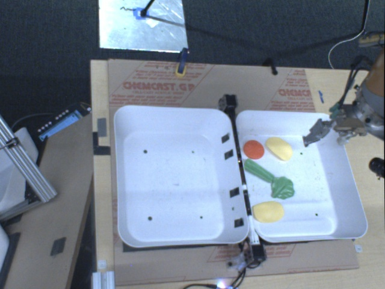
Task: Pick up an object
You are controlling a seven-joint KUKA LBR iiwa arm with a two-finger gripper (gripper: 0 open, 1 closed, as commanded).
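Note:
The right bin holds an orange-red round piece, a pale yellow oval, a green flat toy with a handle and a second yellow oval. My gripper hangs over the upper right part of this bin, to the right of the pale yellow oval and apart from it. Nothing shows between its fingers.
The left bin sits beside the right one, joined by a black clip strip. A cardboard sheet lies under both bins. A shiny metal plate lies at the back left, and cables run past it.

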